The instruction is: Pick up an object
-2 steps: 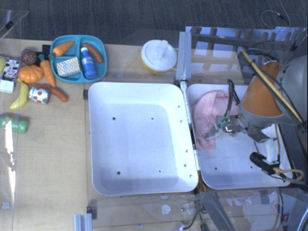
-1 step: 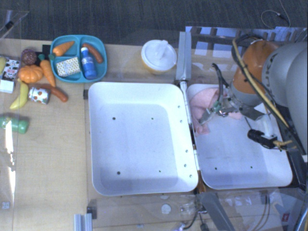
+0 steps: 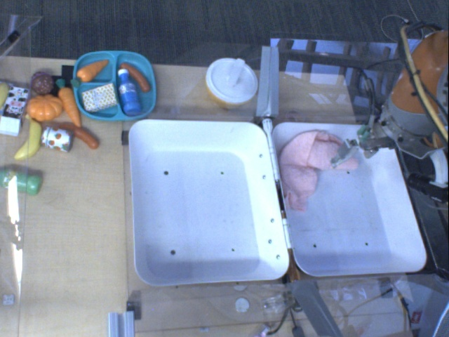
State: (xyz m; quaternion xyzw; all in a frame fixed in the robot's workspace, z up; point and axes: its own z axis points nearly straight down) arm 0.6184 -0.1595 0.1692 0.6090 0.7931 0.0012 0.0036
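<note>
A crumpled pink cloth (image 3: 306, 163) lies in the far left part of the right bin (image 3: 365, 244), up against the wall between the bins. My gripper (image 3: 346, 154) reaches in from the right and hangs at the cloth's right edge, low over it. Whether it touches the cloth cannot be made out. The grey arm with its orange band (image 3: 415, 83) stands over the bin's far right corner.
The left bin (image 3: 200, 202) sits beside the right one. Beyond the bins stand a white lidded cup (image 3: 231, 81) and a teal divided plate (image 3: 114, 84) of toy food. More toy food (image 3: 52, 121) lies at the bench's left edge.
</note>
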